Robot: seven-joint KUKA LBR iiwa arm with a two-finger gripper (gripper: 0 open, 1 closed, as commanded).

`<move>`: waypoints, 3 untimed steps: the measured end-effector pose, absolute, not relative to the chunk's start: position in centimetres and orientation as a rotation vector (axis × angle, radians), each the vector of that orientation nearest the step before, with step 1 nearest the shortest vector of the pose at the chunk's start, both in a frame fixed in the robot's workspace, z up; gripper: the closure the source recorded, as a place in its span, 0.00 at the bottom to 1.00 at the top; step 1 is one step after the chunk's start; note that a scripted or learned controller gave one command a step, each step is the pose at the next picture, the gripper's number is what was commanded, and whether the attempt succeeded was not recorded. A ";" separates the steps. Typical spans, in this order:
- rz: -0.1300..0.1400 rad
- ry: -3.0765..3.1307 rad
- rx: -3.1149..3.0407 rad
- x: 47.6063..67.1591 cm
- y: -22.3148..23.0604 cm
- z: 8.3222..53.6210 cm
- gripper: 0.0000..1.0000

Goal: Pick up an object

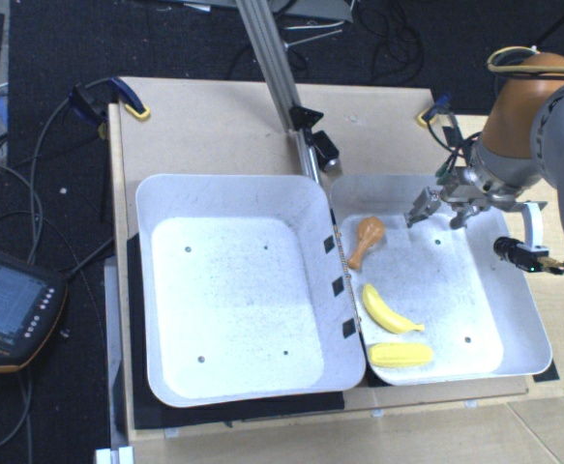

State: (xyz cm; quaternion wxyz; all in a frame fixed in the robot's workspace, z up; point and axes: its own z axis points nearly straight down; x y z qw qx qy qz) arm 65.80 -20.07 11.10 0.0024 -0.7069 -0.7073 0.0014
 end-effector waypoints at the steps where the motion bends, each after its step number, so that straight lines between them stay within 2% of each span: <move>1: -0.001 -2.223 -2.221 66.0 -20.1 12.5 1.00; 3: -0.003 -2.224 -2.223 66.4 -19.3 22.5 1.00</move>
